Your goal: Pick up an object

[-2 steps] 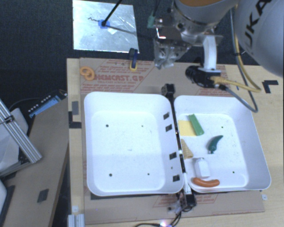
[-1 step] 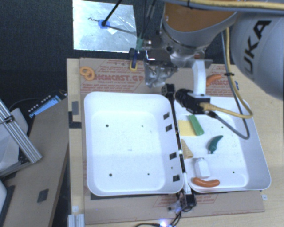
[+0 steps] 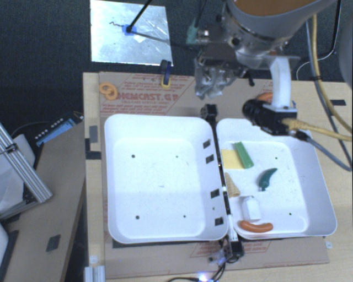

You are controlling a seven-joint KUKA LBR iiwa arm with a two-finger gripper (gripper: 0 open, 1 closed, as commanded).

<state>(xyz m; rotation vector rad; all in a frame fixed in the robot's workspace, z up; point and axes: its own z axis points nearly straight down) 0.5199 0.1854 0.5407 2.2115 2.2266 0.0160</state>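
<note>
Robotics laboratory test cell. Indicators: an industrial arm (image 3: 265,16) with exposed yellow cabling (image 3: 325,132) mounted over a bench (image 3: 94,182); two white bins (image 3: 160,176) clamped side by side on a printed cardboard sheet (image 3: 146,91); aluminium framing profile (image 3: 19,171) at the left edge; dark carpet flooring (image 3: 38,55).

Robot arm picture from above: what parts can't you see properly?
- Arm: its upper part is cut off by the top edge of the camera view.
- Gripper: blurred and small, so its tips are hard to make out.
- White block in the right bin: too pale against the bin to tell what it is.
- Blue thing on the shiny sheet: too small to name.
</note>
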